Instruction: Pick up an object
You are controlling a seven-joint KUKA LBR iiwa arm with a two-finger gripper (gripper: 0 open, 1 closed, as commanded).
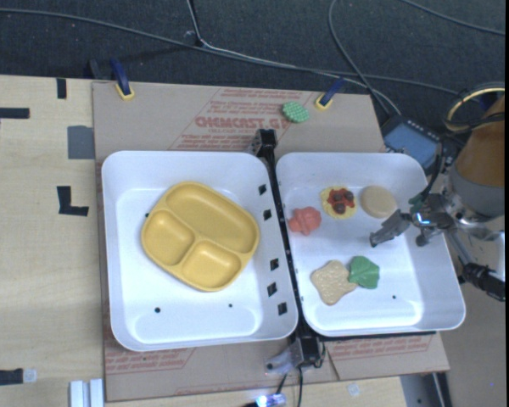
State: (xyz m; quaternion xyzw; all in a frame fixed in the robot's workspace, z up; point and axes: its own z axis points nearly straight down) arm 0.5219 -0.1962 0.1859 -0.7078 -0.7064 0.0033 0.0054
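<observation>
Clerk: While the count runs, log item one: the pincer, spread wide with nothing between its fingers, poised over the right bin at its right-hand side.

Checker: Then the pick is not yet made?

Clerk: By my reading, none lifted; approach, closing and lift all remain. Item two, candidates, all lying on the bin floor. Tan round piece: just up and left of the pincer, nearest. Yellow piece with red topping: beyond it, further left. Pink piece: well to the pincer's left, by the divider. Green leafy piece: below and left, touching the beige flat piece beside it.

Checker: Obstructions?

Clerk: The tan and yellow pieces sit close together; a wide grasp might catch both. The green and beige pair likewise. Item three, surroundings: left bin holds a yellow divided plate, far left of the pincer. A small green piece lies on the board, outside both bins.
</observation>
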